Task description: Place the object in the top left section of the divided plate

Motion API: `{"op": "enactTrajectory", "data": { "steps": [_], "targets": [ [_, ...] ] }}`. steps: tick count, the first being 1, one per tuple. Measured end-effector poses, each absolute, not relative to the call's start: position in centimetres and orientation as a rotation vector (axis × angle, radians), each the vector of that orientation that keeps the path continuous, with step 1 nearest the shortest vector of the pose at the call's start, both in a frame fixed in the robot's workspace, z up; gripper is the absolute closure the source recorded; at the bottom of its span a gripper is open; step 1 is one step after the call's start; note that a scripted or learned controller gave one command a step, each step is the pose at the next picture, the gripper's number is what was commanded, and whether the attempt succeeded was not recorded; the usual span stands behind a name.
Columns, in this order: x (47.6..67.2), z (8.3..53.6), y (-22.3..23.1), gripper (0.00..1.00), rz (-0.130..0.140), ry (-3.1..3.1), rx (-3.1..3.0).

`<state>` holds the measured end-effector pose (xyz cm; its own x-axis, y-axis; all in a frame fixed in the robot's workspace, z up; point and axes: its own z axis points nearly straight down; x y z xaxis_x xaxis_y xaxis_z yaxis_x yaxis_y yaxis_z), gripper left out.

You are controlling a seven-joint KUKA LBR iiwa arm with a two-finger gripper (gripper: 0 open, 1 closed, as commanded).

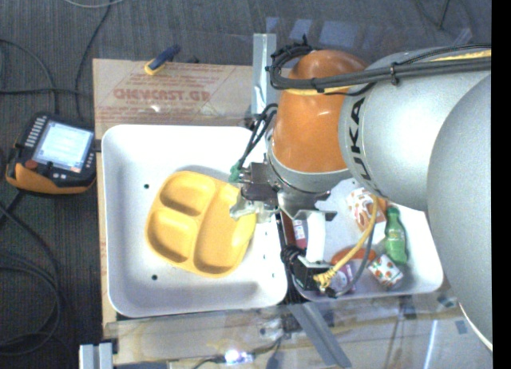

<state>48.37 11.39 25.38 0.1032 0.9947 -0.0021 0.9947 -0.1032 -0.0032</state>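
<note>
**Gripper low at the plate's right rim**

- Left bin [120,279]: holds the yellow divided plate [200,228], lying flat near the bin's middle and turned a little askew. Three sections show: two smaller ones on the left side, one larger on the right. All three look bare yellow.
- Arm [319,132]: comes in from the right, with the orange band above the wall between the two bins.
- Gripper [246,204]: low, at the plate's right rim, over the upper edge of the large section. Its grip is hidden from this angle, so it cannot be told whether it is spread or closed, or whether it carries anything. A small pale bit shows at its tip, too unclear to name.
- Right bin [427,275]: a green bottle [395,236] near the right side and a red-and-white patterned box [387,270] just below it. An orange piece [351,254] lies to their left. A white printed item [363,202] lies further up, partly under the arm.
- Off the bench, left: a handheld control pendant [52,156] with a lit screen, lying on the carpet.
</note>
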Motion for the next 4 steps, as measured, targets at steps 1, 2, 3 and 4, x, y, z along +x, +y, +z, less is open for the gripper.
{"op": "enactTrajectory", "data": {
  "steps": [1,2,3,4],
  "targets": [
    [48.2,24.6,17.6,1.00,0.009,-2.042,-2.384],
    [48.3,22.9,22.2,1.00,0.011,-2.071,-2.362],
    [48.4,27.8,17.2,1.00,0.007,-2.102,-2.337],
    [48.3,26.4,18.6,1.00,0.012,-2.121,-2.319]
  ]
}}
